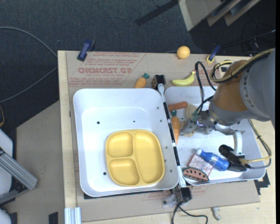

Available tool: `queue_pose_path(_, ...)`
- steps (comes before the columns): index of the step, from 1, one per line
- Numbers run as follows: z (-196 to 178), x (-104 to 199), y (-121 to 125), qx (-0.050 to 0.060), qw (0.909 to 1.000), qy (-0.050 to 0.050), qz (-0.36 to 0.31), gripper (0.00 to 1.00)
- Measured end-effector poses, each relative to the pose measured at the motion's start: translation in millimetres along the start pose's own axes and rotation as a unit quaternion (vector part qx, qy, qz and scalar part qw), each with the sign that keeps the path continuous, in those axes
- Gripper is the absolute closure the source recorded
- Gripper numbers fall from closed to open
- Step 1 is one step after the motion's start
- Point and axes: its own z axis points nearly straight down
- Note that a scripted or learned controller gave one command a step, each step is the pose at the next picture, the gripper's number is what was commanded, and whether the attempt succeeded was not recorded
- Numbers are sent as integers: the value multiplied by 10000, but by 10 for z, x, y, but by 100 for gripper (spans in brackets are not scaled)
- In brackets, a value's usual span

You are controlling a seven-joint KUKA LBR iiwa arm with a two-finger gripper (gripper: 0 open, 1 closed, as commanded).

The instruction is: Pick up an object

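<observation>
The claw [191,127] hangs low in the right bin [249,175], middle right of the frame, just beside the carrot [175,127]. It might bump the carrot and push it away.

A: What lies around the counter [109,72]?
B: Dark blue carpet floor [35,78], with a thin cable [30,37] curving across it.
A: Any furniture?
B: Pale furniture [218,13] at top right, a metal rail [15,168] at left.
</observation>
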Motion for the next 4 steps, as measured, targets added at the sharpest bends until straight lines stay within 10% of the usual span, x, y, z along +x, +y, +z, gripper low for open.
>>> queue_pose_path(2,4,36,855,15,10000,1,0,0)
queue_pose_path(3,-88,39,848,29,10000,-5,-3,100)
queue_pose_path(4,-1005,242,161,8,10000,7,-4,100)
